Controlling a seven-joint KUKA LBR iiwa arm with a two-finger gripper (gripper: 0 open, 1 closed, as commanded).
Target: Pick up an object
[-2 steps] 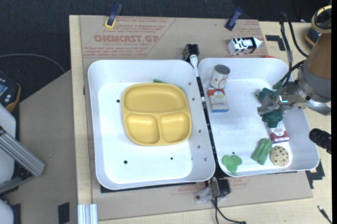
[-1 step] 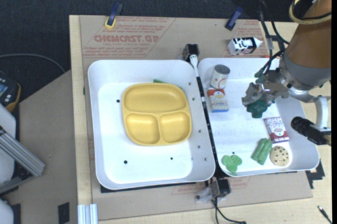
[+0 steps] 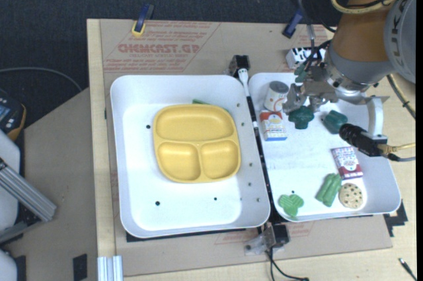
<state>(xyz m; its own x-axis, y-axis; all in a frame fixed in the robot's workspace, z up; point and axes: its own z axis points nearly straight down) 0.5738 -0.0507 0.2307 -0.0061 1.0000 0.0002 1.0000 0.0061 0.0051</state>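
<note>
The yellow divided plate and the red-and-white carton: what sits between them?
In the camera view, the adjoining rims of the two white bins lie between the yellow three-section plastic plate and the red-and-white carton, plus bare white bin floor on the left.

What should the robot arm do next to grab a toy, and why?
Probably lower a little straight down. The gripper hovers in the right bin just above a dark green toy, with a small carton close on one side, so a short, careful drop looks like the best way to reach the toy without bumping the carton.
</note>
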